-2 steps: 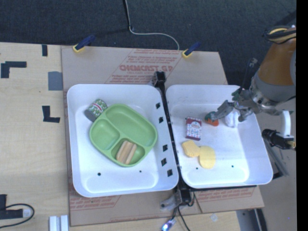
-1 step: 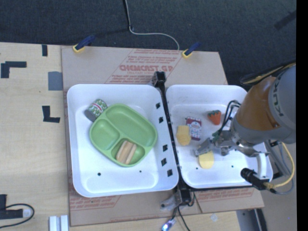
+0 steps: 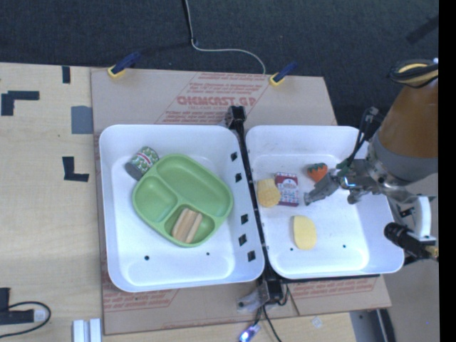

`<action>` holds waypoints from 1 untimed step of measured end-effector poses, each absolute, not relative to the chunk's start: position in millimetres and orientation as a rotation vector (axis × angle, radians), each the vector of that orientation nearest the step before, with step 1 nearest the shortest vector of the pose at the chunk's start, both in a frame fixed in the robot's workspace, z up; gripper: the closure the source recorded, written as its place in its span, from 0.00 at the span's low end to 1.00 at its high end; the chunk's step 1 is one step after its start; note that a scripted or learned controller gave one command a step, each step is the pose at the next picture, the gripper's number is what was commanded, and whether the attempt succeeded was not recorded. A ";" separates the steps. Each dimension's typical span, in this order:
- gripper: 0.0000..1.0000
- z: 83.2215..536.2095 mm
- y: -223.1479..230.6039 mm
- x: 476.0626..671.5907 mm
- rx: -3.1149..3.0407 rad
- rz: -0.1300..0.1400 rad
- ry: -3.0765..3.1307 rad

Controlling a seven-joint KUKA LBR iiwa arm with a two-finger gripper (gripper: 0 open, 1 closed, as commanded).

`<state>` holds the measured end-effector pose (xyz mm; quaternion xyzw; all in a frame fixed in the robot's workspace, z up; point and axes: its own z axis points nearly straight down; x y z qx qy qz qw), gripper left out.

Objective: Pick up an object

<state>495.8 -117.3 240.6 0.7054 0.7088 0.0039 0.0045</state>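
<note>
Gripper [image 3: 318,189]: you find it low in the right white bin [image 3: 356,258]; finger state cannot be told. Risk, as judged: crowding could cause a glancing miss. Nearest items: small orange toy [image 3: 317,169] just beside; red-and-white printed packet [image 3: 287,189] near, leftward; pale yellow oval piece [image 3: 304,232] below.

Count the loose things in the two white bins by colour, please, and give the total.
Green: 1, the plate
Grey and green: 1, the small packet
Tan: 1, the bread piece
Yellow: 2, the round piece and the oval piece
Red and white: 1, the small box
Orange: 1, the carrot
Total: 7
</note>
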 end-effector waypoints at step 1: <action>0.00 293.8 -25.1 484.3 2.207 0.008 2.234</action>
